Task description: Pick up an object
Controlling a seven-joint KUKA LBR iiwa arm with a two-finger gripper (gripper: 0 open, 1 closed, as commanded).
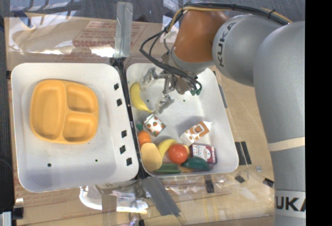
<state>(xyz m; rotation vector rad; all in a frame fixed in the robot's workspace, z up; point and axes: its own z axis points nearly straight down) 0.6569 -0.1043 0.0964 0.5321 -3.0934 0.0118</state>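
- My arm (249, 54) reaches in over the right bin (220, 116); the left bin (21, 116) beside it holds an orange divided plate (63, 111), well apart from my work
- My end effector (165, 90) hangs low in the right bin's upper part, its tips close to the floor; whether it is spread or pressed together I cannot tell
- The banana (138, 97) lies just beside it, against the left wall; I judge it the nearest target
- Smaller items crowd the lower end: a strawberry carton (154, 125), a tomato (177, 154); to grasp well I should centre over one thing, clear of the wall, before closing
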